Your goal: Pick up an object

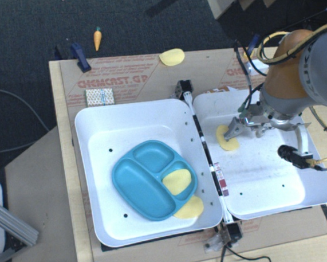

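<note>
The pincer (236,127) is down in the right bin (273,194), right at the yellow piece (227,138) lying by the bin's left wall. This looks like the grasp step. Whether it's clenched or released, I cannot tell from here. Next: a firm close, then a straight lift.

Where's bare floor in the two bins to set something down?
Left bin: free along the far wall, behind the blue tray; crowded near its front right corner. Right bin: free across the near half, in front of the gripper and yellow piece.
</note>
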`<state>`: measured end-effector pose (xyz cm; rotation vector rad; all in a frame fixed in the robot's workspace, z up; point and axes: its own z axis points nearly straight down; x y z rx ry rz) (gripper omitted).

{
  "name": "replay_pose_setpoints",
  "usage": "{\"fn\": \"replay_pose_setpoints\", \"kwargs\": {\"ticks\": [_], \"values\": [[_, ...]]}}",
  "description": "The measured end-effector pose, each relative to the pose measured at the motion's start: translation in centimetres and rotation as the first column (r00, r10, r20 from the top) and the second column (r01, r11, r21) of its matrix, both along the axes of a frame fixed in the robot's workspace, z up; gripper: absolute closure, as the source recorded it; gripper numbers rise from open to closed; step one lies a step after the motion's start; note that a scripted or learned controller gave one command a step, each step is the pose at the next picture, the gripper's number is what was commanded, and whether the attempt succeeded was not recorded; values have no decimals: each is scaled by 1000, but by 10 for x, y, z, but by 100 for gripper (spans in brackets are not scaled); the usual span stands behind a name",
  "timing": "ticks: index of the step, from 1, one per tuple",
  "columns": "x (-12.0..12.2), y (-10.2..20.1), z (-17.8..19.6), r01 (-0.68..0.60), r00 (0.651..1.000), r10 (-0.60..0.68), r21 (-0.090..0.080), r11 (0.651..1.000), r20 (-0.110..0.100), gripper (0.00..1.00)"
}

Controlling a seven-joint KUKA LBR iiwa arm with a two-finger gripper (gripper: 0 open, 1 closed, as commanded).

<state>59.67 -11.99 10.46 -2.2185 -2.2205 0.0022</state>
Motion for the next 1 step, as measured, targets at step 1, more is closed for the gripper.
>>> {"fn": "replay_pose_setpoints", "kwargs": {"ticks": [1], "values": [[10, 26, -20, 0, 1000, 0, 0, 1000, 1, 0]]}}
